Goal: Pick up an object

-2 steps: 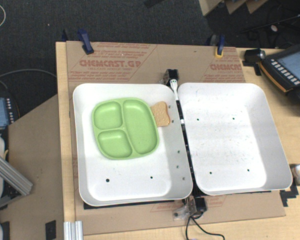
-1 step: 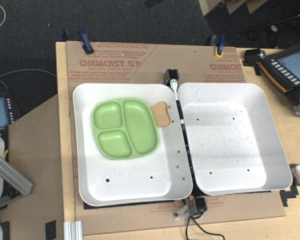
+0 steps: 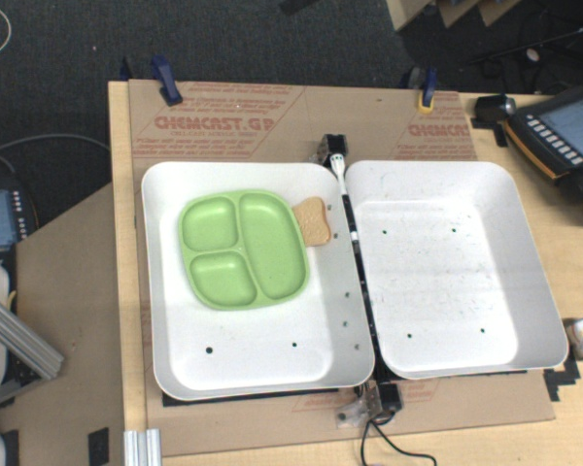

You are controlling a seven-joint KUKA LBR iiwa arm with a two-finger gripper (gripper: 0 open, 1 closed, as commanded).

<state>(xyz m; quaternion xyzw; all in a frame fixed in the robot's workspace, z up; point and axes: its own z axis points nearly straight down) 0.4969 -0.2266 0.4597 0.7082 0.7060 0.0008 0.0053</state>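
A green plate (image 3: 243, 249) with three compartments lies in the left white bin (image 3: 243, 357), toward its upper middle. A tan, bread-like slice (image 3: 313, 221) rests against the plate's right rim, near the wall shared by the bins.
The right white bin (image 3: 447, 260) sits beside the left one on a brown board (image 3: 223, 119) held by blue clamps (image 3: 165, 81). A black tablet-like device (image 3: 554, 134) lies at the far right. Cables and a small connector (image 3: 332, 149) sit between the bins at the top.
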